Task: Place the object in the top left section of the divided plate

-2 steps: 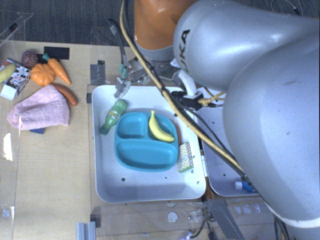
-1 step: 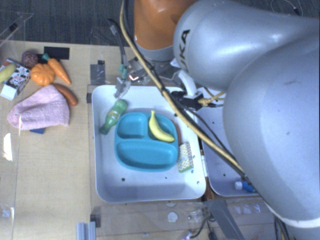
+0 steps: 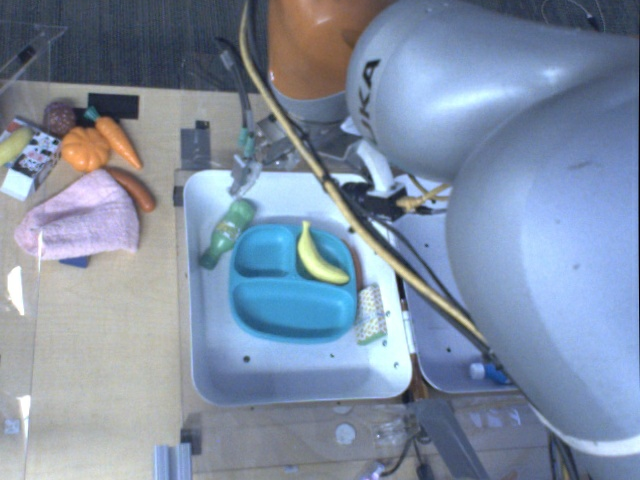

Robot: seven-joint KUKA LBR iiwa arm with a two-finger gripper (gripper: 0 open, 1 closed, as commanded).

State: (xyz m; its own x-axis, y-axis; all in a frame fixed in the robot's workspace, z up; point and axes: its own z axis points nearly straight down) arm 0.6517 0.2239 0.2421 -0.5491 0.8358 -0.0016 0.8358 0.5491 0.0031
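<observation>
A blue divided plate (image 3: 262,310) lies in the left white bin (image 3: 300,380). A yellow banana (image 3: 319,258) rests in the plate's upper right section. A green bottle (image 3: 226,232) lies tilted in the bin just off the plate's upper left corner. A small speckled pale block (image 3: 371,314) sits against the plate's right edge. My gripper (image 3: 246,168) hangs over the bin's upper left area, just above the green bottle's top end, with nothing seen between its fingers.
The large grey arm with its orange band (image 3: 320,28) covers the upper right and most of the right bin (image 3: 440,363). On the bench at left lie a pink cloth (image 3: 78,218), a carrot (image 3: 120,140), a small orange pumpkin (image 3: 84,149), a sausage (image 3: 134,188) and a small box (image 3: 32,160).
</observation>
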